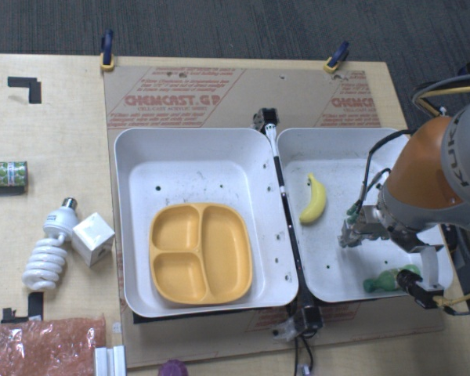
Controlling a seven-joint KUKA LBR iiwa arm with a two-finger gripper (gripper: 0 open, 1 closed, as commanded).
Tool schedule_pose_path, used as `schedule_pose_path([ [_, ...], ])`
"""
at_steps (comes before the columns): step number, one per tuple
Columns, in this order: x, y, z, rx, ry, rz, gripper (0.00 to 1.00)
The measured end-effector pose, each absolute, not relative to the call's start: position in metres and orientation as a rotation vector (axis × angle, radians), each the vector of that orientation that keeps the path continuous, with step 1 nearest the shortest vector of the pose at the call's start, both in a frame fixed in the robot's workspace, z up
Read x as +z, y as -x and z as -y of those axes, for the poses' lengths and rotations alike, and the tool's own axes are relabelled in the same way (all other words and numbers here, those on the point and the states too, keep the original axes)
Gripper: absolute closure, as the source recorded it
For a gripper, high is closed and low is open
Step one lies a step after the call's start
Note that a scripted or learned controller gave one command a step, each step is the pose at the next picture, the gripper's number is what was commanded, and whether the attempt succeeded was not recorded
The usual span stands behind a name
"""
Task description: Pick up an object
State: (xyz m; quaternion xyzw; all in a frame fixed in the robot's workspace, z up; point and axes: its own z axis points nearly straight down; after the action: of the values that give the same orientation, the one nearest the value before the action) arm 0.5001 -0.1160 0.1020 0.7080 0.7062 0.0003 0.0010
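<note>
The gripper [351,232] is hanging low over the floor of the right bin [338,143], reaching in from the right under the arm's orange band. Whether its fingers are wide or narrow I cannot tell: they are small, dark and blurred against the white floor, and nothing is showing between them.

Two things are lying within reach. The banana [314,200] is sitting just to the gripper's left and a little further back, apart from it, lying lengthways near the bin's left wall. The green toy [385,280] is lying near the gripper on its front-right side, close to the bin's front rim.

The banana is probably a light plastic piece, stiff and smooth, so it is likely to slip or roll if pinched near a tapered end. I would be closing across its thick middle, fingers set crosswise to the curve. The green toy is looking soft and lumpy; it should give under the fingers and be forgiving, though its shape is hard to read.

The arm's wrist is covering part of the bin floor to the right, and the toy's far end is lying partly under cabling there.
</note>
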Motion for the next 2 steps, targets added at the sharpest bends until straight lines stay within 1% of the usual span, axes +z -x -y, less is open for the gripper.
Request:
schedule_pose_path([
  [1, 0.1060, -0.5613, 0.1626, 0.000, -2.218, -2.223, 1.00],
  [2, 0.1059, -0.5613, 0.1626, 0.000, -2.218, -2.223, 0.00],
])
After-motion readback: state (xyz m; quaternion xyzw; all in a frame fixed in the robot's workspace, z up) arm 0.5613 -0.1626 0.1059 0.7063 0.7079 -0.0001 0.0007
